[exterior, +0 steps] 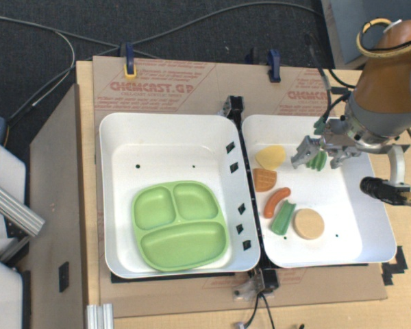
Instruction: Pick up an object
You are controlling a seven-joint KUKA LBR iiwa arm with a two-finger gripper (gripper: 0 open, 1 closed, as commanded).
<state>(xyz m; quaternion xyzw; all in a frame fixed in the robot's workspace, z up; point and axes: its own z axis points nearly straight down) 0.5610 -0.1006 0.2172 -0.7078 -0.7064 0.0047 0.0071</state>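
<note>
i'm over the right bin (370, 242), my pincer (320, 157) up near its back half, w/ a small green piece (318, 161) sitting between my fingers. looks like i've got it: one finger (303, 153) shows on its left, the other on its right, pinched narrow on it. can't tell if it's lifted clear of the bin floor or just touching.

doing this step well, as i judge it: go straight up, slow, no sideways swing, bc the piece is thin and the grip seems to be near its top end, so it could pivot or slide out. keep the squeeze steady.

other stuff in the right bin, all apart from my pincer: a yellow piece (270, 157) just to its left, an orange waffle-ish piece (264, 179) below that, a red-orange sausage shape (277, 201), a bigger green piece (283, 218) touching a tan round thing (308, 224). none in my lift path afaict.

left bin (113, 184) holds a green divided tray (181, 225), well away.

if the green piece drops, the yellow one is the nearest fallback.
</note>
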